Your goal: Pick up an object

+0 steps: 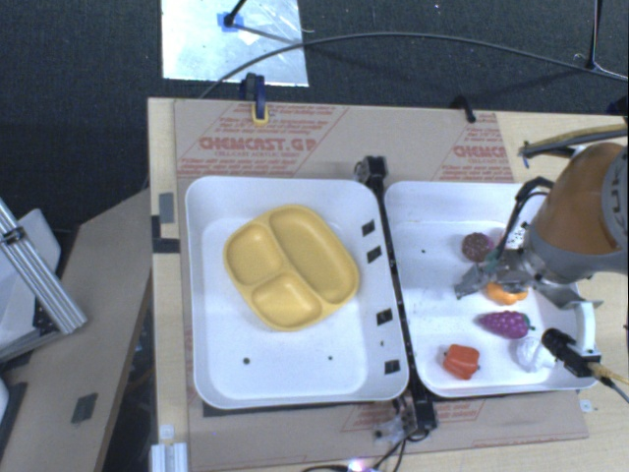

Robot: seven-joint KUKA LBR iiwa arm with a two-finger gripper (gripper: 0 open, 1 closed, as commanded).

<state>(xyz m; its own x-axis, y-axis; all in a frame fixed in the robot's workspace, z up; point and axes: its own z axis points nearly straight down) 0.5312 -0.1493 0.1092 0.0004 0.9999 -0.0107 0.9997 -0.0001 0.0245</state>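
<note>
The pincer [488,281] sits low in the right bin [432,214], at the orange piece [507,293]; whether it is spread or pinching cannot be told. A brown ball [477,246] lies just beside it, purple grapes [504,324] and a red piece [461,361] nearer the front. The left bin [211,362] holds a yellow tray [291,265].
</note>
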